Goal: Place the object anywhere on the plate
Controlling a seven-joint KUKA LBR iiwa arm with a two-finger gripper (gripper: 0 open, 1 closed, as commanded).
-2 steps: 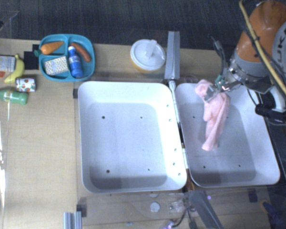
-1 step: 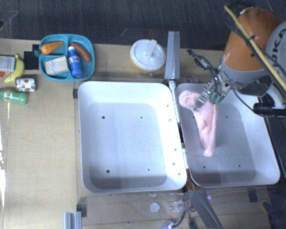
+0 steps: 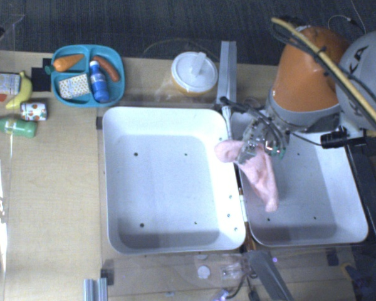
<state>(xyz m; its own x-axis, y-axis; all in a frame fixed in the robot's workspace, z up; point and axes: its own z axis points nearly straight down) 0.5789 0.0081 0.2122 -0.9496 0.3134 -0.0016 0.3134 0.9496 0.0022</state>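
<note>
A pink cloth point(image 3: 262, 175) hangs from my gripper point(image 3: 252, 148), which is shut on the cloth's upper part. One end of the cloth bunches over the divider between the two bins, and the other trails down over the right bin point(image 3: 313, 193). The blue divided plate point(image 3: 117, 64) sits on the bench at the far left, well away from the gripper. It holds a toy carrot point(image 3: 69, 61), a blue bottle point(image 3: 99, 83), a sausage and a cracker piece.
The left bin point(image 3: 166, 180) lies between the gripper and the plate. A yellow tub with a white lid point(image 3: 194, 72) stands behind it beside a metal post point(image 3: 227, 68). A banana point(image 3: 22, 91), a small can point(image 3: 33, 111) and a green bottle point(image 3: 12, 126) lie left of the plate.
</note>
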